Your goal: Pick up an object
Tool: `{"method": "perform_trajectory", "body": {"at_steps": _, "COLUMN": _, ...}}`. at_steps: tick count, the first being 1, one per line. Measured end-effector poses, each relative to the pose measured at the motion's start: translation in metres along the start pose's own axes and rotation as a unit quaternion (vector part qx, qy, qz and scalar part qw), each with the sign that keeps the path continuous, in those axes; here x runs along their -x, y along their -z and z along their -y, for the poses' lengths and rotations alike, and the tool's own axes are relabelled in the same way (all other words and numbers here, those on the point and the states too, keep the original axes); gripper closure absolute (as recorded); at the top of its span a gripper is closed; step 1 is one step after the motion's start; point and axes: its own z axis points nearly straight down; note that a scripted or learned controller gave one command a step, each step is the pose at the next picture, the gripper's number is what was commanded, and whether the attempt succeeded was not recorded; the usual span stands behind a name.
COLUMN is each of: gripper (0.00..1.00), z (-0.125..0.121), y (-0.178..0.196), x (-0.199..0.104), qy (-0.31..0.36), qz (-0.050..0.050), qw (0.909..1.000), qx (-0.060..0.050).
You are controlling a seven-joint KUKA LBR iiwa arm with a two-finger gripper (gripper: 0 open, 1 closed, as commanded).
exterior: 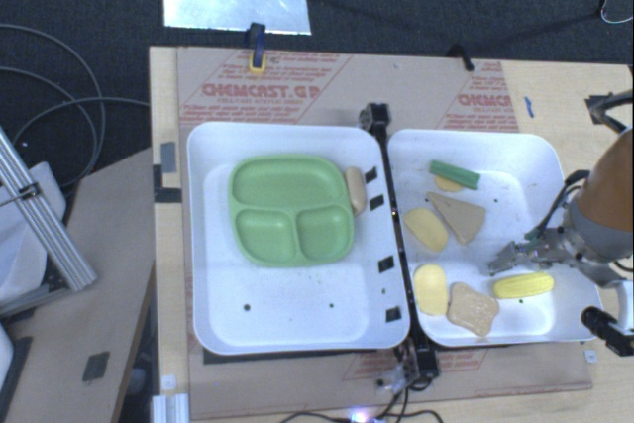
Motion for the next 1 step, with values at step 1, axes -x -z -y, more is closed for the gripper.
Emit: {"method": "perform_trajectory", "body": {"at_steps": 1, "gripper": 0.00, "z": -0.0703, "y": -0.0001, "x": -0.0515, "qy": 0.007, "qz": 0.001, "qw": 1.0000, "qx": 0.003}}
